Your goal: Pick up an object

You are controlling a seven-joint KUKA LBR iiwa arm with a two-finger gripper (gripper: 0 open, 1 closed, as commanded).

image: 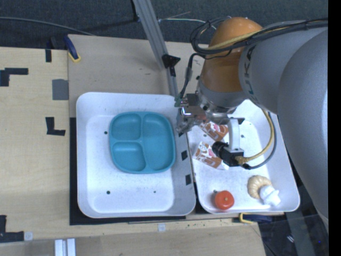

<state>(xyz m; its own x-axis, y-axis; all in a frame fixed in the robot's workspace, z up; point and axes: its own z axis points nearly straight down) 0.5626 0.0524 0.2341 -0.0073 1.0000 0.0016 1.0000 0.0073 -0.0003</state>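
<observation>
My gripper (205, 122) reaches down into the right bin (282, 191), close to its left wall, under the orange band of the arm. An orange and white snack packet (206, 153) lies just in front of it, and a second packet (218, 128) shows partly beneath the wrist. A red round object (224, 199) rests near the bin's front edge. To its right sits a beige pastry-like piece (259, 184) with a small white thing (271, 196) against it.
A blue divided plate (142, 142) lies in the left bin (96, 196). A grey metal bar (152, 25) slants down from the top to the wall between the bins. A black part with a yellow cable (234, 154) hangs off the wrist over the right bin.
</observation>
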